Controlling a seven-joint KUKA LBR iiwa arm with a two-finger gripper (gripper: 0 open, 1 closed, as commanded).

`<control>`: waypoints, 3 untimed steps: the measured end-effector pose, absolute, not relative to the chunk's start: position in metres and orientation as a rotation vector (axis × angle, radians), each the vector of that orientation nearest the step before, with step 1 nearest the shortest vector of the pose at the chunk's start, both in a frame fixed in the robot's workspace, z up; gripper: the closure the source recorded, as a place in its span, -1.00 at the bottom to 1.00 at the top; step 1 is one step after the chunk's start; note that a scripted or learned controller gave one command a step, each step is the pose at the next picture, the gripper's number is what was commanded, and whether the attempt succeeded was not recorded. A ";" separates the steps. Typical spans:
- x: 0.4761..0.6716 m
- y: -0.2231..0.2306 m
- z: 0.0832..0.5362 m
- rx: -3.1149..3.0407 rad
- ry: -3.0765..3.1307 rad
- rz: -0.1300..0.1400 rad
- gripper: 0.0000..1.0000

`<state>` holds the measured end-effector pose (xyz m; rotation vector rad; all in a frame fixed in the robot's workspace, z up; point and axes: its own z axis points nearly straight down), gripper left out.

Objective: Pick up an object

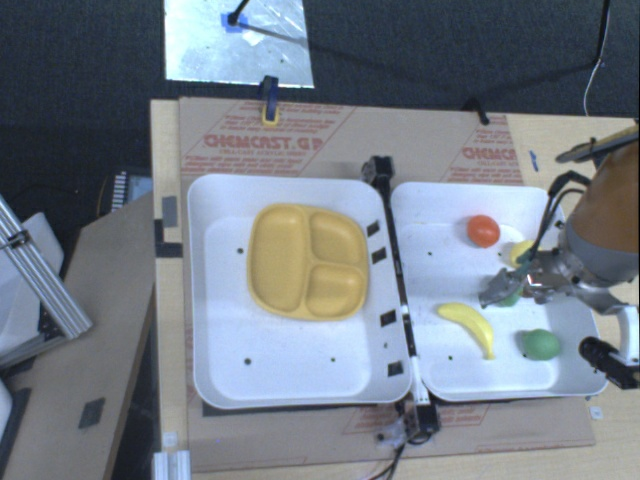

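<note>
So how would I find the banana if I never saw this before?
Look at the right-hand white bin, the one the arm reaches into. Near its front middle lies the banana, left of a green ball and below an orange ball. It is the only long, curved, yellow thing there; its neighbours are round.

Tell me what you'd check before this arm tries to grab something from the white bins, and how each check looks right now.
1. Things to pick lie in the right bin: ok; banana, orange ball, green ball.
2. Tool is over that bin: ok.
3. Tool already holding something: cannot tell.
4. Banana lies apart from both balls: ok.
5. Yellow thing behind the tool identified: cannot tell, partly hidden.
6. Yellow divided tray sits in the left bin, away from the tool: ok.
</note>
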<state>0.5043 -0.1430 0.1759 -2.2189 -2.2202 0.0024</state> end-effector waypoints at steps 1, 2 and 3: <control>0.511 -0.142 0.132 -2.219 -2.221 0.001 -1.00; 0.517 -0.141 0.090 -2.226 -2.227 -0.019 -1.00; 0.521 -0.141 0.104 -2.231 -2.235 -0.027 1.00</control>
